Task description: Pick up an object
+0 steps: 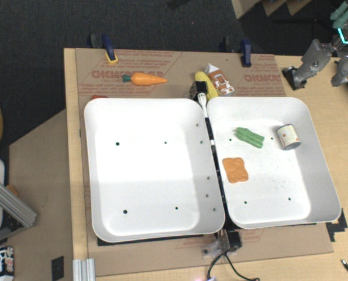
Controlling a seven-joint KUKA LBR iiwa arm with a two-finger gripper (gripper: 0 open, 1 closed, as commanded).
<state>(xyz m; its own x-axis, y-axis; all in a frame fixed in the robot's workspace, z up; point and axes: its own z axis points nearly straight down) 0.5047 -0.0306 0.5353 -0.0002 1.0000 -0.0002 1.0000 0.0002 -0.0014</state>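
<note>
Resting on cardboard bench [179,63]: two white bins [103,174] | dark carpet [45,16] | hand [317,60] state unclear

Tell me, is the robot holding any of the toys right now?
No. The gripper sits off past the right bin's far corner with nothing between its fingers. The green thing, orange thing and can lie in that bin.

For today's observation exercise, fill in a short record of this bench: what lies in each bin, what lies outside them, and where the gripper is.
right bin: green item, orange piece, small silver can on its side
left bin: nothing visible inside
behind the bins, on the board: toy carrot, yellow item
gripper: top right, outside the bins, holding nothing visible
fingers: cannot tell
</note>
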